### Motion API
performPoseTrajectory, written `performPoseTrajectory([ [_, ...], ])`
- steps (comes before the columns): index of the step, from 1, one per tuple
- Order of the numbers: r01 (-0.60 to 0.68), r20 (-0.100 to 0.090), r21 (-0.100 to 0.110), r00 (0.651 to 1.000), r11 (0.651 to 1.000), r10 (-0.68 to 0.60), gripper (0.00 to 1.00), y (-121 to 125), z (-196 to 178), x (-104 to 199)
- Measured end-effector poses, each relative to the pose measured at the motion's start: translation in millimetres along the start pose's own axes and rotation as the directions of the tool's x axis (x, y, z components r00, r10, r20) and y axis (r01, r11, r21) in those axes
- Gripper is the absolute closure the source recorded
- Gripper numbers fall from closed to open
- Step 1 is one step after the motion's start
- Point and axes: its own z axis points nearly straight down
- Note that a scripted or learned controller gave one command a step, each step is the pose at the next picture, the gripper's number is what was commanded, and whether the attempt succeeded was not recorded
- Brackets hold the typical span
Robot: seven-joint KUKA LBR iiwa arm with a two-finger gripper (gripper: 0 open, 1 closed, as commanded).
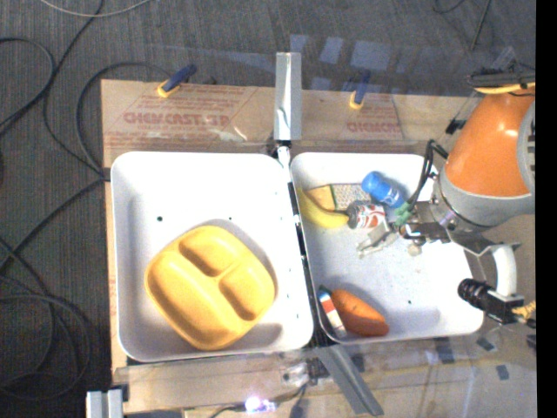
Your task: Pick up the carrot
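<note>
Reaches in with the gripper point(376, 233) low over the floor of the right bin point(435, 307), in that bin's upper half. Cannot tell from this slanted view whether spread or pressed together: just a tangle of silver metal and red fittings at the tip. Shows nothing clearly pinched there.

Just above the gripper, close against it: a blue bottle-like thing point(381, 187), lying tilted. Just to the gripper's left, near touching: a yellow curved piece, banana-like point(320, 209), pressed toward the bin's left wall.

Behind the gripper, to its right: the grey wrist, then the orange band point(492, 146) of the arm, bulking over the bin's right rim.

Down from the gripper, toward the view's bottom edge and slightly left, well apart from it: the carrot point(359, 313), orange, lying flat on the bin floor near the lower left corner, untouched. Right beside the carrot, on its left: a small red, white and blue item point(328, 306), too small to identify.

Farther left of the gripper, past the divider between the bins: the left bin point(139, 190), holding a yellow divided plate point(211, 284) in its lower half.

Farthest from the gripper, up past both bins: a cardboard sheet point(200, 116) with red lettering, pinned by two blue and yellow clamps point(177, 79), then grey carpet with loose cables point(78, 11).
</note>
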Motion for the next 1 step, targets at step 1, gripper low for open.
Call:
performPoseTrajectory([
  [1, 0.514, -0.005, -0.002, 0.858, 0.858, -0.514, 0.00, -1.8, 79.4, -13.6],
])
